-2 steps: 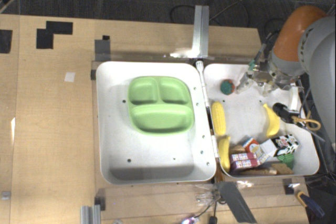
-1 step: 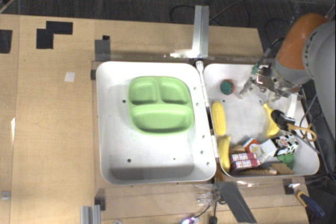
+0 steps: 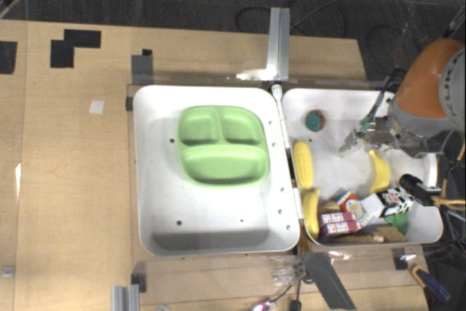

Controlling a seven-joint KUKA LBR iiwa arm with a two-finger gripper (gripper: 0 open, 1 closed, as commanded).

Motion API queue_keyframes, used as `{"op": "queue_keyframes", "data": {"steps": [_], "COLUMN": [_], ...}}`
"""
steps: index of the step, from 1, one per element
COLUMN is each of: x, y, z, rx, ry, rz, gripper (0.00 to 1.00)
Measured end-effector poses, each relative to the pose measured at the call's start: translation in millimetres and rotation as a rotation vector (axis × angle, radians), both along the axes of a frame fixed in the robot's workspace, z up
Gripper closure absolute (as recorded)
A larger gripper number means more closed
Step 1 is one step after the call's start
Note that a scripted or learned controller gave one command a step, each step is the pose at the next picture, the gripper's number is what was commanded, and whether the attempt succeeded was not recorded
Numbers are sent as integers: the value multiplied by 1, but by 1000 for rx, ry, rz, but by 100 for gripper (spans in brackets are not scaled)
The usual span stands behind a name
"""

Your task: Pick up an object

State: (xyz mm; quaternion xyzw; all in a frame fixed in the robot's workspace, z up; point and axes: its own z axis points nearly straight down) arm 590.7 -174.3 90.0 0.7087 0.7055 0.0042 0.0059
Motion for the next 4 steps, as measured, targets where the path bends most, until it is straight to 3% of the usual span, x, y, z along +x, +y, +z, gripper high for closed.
{"op": "queue_keyframes", "data": {"steps": [1, 2, 3, 4], "x": [-33, -30, 7, 16], "y": [-22, -20, -1, 63], "z": [0, 12, 51, 128], "rx": [-1, 1, 2, 3], "ry": [-1, -7, 9, 9], "rz": [48, 49, 10, -51], "gripper": [0, 100, 100, 100]}}
